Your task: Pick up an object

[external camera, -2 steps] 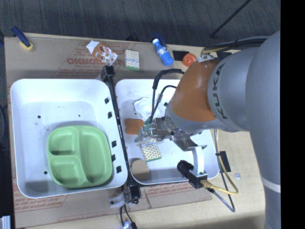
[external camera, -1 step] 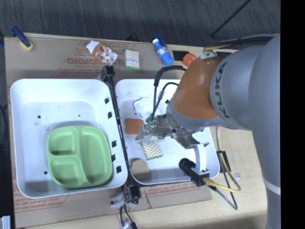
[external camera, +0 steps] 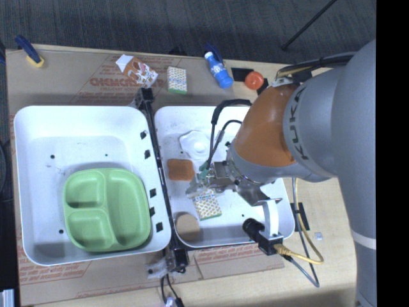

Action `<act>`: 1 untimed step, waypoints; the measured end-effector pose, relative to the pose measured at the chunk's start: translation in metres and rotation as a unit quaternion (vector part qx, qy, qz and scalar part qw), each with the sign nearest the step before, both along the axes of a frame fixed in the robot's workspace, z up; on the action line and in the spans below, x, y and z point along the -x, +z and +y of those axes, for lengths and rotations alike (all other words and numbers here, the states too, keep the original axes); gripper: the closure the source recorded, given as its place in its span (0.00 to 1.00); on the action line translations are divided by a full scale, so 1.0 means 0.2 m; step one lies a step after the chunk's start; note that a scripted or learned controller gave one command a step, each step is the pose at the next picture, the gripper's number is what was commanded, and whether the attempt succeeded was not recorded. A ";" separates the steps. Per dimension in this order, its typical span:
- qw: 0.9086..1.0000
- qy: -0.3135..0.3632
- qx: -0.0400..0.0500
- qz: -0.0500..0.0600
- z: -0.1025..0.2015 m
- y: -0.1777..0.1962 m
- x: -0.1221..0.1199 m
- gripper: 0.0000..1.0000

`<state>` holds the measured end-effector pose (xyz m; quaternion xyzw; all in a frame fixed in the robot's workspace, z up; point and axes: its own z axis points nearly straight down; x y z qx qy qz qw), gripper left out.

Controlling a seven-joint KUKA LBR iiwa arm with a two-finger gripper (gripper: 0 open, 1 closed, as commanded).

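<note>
On the bench (external camera: 319, 261), two white bins are sitting side by side. In the right bin (external camera: 167, 123), nearest its front edge, a brown round (external camera: 186, 225) is lying; just behind it a patterned packet (external camera: 208, 205) is lying beneath the hand (external camera: 206, 179). Whether the hand is open or closed cannot be told. A brown block (external camera: 181, 169) is sitting just left of the hand, with a clear wrapper (external camera: 195, 144) behind it. The left bin (external camera: 38, 126) is holding a green tray (external camera: 106, 208) toward its front, leaving bare floor behind. Along the far bench edge, a blue bottle (external camera: 218, 69) is lying.
</note>
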<state>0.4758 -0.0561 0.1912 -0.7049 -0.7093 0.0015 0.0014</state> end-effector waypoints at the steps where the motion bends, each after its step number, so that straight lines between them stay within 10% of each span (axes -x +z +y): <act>1: 1.000 0.002 0.000 -0.001 0.00 0.05 -0.01 1.00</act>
